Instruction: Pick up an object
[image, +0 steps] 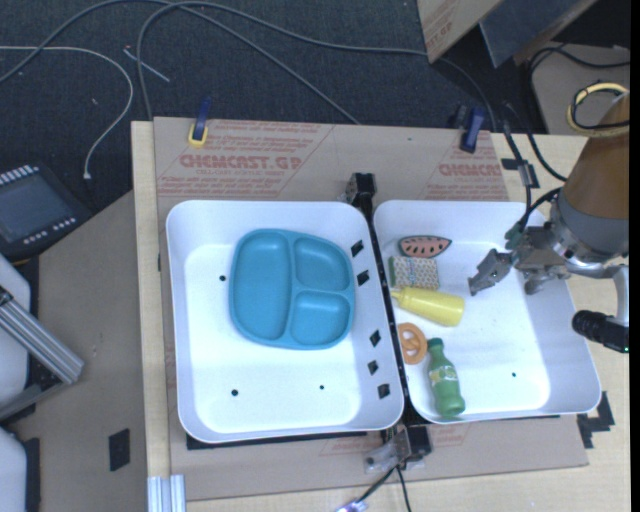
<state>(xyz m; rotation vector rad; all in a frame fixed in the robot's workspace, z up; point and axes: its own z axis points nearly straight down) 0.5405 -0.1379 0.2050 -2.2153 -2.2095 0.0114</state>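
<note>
A blue plate with three compartments is lying in the left bin, in its upper middle part, nearer to the far edge than to the near edge. The left bin and the right bin are standing side by side on the bench, touching along their inner edges.

In the right bin, all the things are sitting along its left edge. A watermelon slice is lying near the far left corner. Just below it a small patterned cloth is lying, and a yellow bottle is lying on its side, touching the lower edge of the cloth. A pretzel is resting below the bottle, and a green bottle is lying just beside it, near the near left corner.

The claw is hanging over the upper right part of the right bin, well apart from all the things. Its fingers are standing apart, and nothing is between them.
</note>
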